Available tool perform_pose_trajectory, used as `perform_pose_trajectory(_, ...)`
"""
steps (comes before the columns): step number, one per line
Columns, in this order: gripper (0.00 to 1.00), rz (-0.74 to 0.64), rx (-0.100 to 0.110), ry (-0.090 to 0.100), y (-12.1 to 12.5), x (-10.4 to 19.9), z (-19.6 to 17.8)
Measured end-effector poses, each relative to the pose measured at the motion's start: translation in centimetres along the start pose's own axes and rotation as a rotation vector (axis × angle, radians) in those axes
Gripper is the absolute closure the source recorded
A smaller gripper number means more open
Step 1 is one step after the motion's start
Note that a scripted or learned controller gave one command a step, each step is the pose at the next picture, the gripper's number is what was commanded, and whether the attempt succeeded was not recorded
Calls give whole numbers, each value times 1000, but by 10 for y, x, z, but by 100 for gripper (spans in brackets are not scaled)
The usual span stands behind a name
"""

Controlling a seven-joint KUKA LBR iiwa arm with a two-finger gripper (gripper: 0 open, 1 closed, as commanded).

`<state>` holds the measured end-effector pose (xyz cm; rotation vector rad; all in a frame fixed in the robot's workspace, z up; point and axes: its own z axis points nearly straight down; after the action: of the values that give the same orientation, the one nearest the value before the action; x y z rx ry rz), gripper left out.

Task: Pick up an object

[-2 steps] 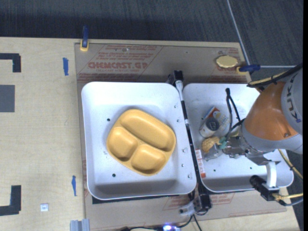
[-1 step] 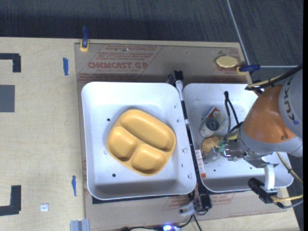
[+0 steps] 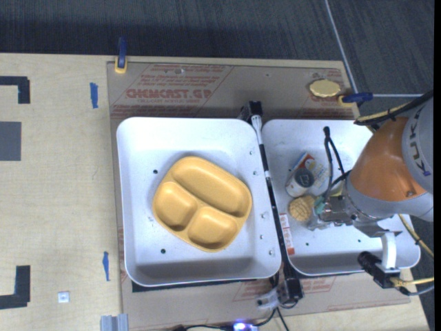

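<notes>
In the right bin [image 3: 331, 261] a round tan cookie-like piece [image 3: 299, 209] lies near the left wall. A small white packet with red and blue print [image 3: 306, 173] rests just above it. My gripper [image 3: 321, 211] is low in this bin, right beside the tan piece on its right, under the orange band of the arm [image 3: 389, 171]. The arm's body hides much of the bin's right half. In the left bin [image 3: 134, 185] sits a yellow three-compartment tray [image 3: 201, 202].
A tan disc [image 3: 325, 88] lies on the cardboard behind the right bin, next to a blue clamp [image 3: 355, 97]. A black divider rail [image 3: 269, 192] runs between the bins. Black cables [image 3: 332, 154] hang over the right bin.
</notes>
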<state>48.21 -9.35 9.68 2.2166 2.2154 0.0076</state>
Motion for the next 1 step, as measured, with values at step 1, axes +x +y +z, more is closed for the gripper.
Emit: perform_pose_trajectory(1, 0, 0, 0, 0, 0, 0, 0)
